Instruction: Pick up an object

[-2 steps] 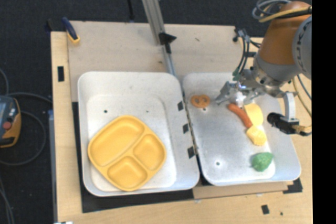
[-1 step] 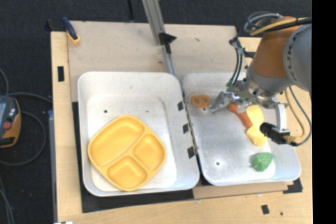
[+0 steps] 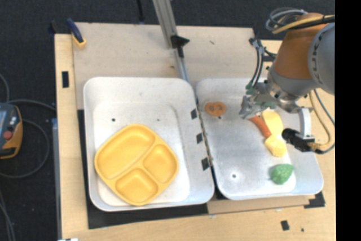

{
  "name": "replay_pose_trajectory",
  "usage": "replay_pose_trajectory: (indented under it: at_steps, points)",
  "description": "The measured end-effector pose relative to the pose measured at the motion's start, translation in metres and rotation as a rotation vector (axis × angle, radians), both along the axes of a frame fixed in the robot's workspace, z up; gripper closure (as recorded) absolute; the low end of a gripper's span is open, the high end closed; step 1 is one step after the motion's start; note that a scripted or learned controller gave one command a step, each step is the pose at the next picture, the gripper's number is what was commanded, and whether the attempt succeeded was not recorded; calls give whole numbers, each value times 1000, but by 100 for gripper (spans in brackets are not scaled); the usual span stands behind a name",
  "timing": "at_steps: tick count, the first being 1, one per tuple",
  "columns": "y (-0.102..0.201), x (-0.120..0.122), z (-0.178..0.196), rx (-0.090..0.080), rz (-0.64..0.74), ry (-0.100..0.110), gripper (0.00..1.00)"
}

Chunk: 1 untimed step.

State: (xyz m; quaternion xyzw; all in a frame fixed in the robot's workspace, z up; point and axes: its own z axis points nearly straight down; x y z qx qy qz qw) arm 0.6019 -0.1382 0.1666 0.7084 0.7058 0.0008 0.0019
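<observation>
The right-hand bin (image 3: 237,178) holds a small scatter of toy food. Nearest its upper left corner lies a little brown round piece (image 3: 214,109), flat like a biscuit, with a darker mark in the middle. Toward the right side sits a pale yellow block (image 3: 273,120), and just below it a second, brighter yellow chunk (image 3: 276,147); the two look close enough to touch. An orange, carrot-like stick (image 3: 260,126) lies slanted against the left edge of the upper block. Lower down, near the bin's bottom right corner, is a lumpy green piece (image 3: 281,173), well apart from the brown one.

The arm (image 3: 299,59) comes in from the right, its orange band broad above the wrist. The hand (image 3: 251,105) hangs over the upper part of that bin, just beside the top end of the orange stick and the upper yellow block. From where I stand it is a dark cluster of metal, and I cannot tell how it is set or whether it touches either piece.

In the left bin (image 3: 141,93) a yellow divided tray (image 3: 135,163) lies alone, tilted. Both bins sit on the tan worktop (image 3: 113,48).
</observation>
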Motion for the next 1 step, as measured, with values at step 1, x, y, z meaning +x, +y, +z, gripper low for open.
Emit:
replay_pose_trajectory:
  at_steps: [1]
  points:
    - [6, 5, 61, 0, 6, -4, 100]
